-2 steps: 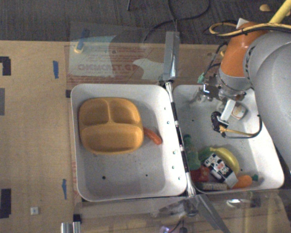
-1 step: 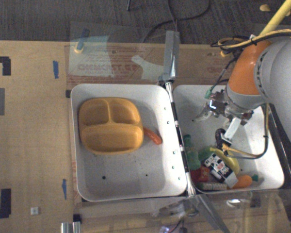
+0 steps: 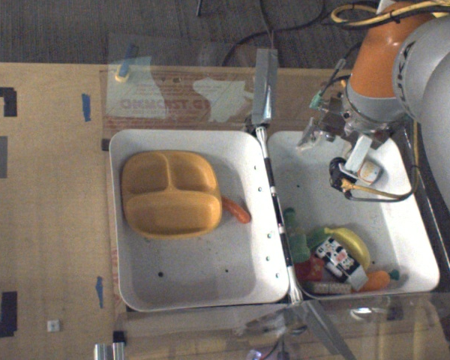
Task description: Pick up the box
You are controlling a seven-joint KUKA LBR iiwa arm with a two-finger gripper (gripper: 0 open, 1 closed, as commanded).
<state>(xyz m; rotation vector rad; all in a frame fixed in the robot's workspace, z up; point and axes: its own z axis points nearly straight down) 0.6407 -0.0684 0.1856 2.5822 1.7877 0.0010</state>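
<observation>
The box (image 3: 337, 258), small with a black-and-white printed face, lies in the near right corner of the right bin (image 3: 405, 223). It is wedged among other items, partly under a banana (image 3: 352, 242). My gripper (image 3: 334, 147) hangs over the far part of the right bin, well away from the box. Its fingers (image 3: 358, 156) stand apart, open, with nothing between them.
Around the box lie a green item (image 3: 291, 223), a red item (image 3: 307, 268) and an orange carrot toy (image 3: 376, 280). A black cable (image 3: 375, 195) loops below the gripper. The left bin (image 3: 210, 276) holds a yellow divided plate (image 3: 169, 192) and an orange carrot (image 3: 237, 211).
</observation>
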